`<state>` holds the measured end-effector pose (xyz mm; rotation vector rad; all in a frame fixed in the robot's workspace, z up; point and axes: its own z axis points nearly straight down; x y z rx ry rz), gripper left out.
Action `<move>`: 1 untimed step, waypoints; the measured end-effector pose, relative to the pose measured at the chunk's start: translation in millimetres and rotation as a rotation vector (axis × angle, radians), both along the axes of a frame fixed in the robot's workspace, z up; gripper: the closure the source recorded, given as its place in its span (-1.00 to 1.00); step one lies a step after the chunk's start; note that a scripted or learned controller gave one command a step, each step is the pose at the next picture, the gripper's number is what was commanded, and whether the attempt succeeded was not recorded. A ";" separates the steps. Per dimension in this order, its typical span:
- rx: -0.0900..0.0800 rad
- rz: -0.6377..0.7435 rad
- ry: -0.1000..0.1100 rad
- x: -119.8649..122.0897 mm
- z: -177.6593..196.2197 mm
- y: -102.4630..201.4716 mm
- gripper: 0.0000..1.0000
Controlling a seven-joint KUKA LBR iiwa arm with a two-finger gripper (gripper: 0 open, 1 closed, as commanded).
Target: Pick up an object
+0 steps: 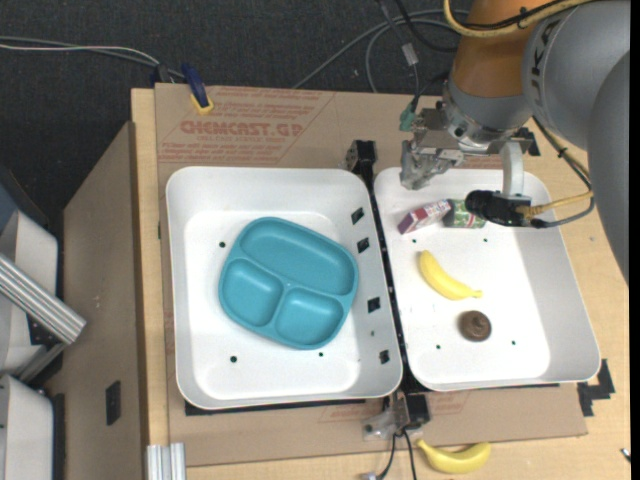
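Note:
My gripper point(416, 172) hangs over the back left corner of the right bin point(560, 308), with nothing visibly in it. Just in front of it lies a small white and purple packet point(425, 215), and a green and white item point(463, 215) sits beside that. A yellow banana point(447, 276) lies near the bin's middle. A small round brown object point(475, 325) rests in front of the banana. In the left bin point(190, 268) sits a blue divided plate point(288, 281).
A black part with a cable point(497, 208) reaches over the right bin's back edge. A second banana point(458, 455) lies outside the bins at the bench's front. The raised divider point(378, 268) separates the two bins. The grey and orange arm point(510, 38) fills the upper right.

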<state>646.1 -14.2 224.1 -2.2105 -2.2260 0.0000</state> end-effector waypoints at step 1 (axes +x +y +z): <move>0.000 0.001 -0.005 3.1 6.8 60.8 1.00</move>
